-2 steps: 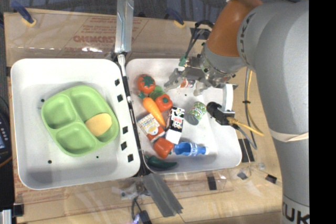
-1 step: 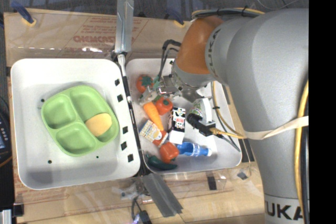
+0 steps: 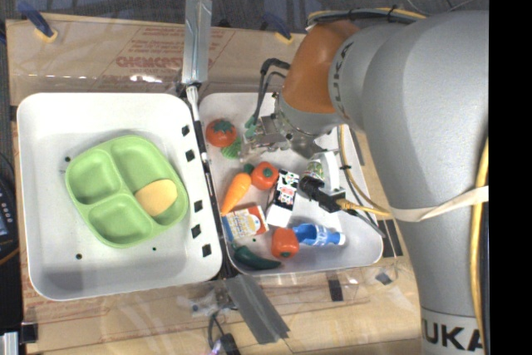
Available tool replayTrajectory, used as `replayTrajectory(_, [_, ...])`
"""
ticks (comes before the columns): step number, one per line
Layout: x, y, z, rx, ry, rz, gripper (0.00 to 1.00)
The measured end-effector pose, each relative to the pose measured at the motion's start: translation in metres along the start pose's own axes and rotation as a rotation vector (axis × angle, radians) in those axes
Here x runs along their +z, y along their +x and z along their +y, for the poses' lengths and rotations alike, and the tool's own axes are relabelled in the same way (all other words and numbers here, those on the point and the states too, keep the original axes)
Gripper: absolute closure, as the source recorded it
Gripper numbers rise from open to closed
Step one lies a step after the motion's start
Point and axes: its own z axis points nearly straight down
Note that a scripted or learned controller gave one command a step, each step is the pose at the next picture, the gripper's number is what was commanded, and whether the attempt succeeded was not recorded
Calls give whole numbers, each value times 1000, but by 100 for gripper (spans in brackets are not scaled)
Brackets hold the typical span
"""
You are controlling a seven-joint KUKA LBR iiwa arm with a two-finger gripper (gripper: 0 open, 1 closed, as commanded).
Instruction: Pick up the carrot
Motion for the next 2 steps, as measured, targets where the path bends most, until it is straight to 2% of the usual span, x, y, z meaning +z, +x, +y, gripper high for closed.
replayTrajectory(1, [-79, -18, -11, -67, -4, -1, 100])
replayTrajectory(2, [-108, -52, 6, 276, -3, -1, 100])
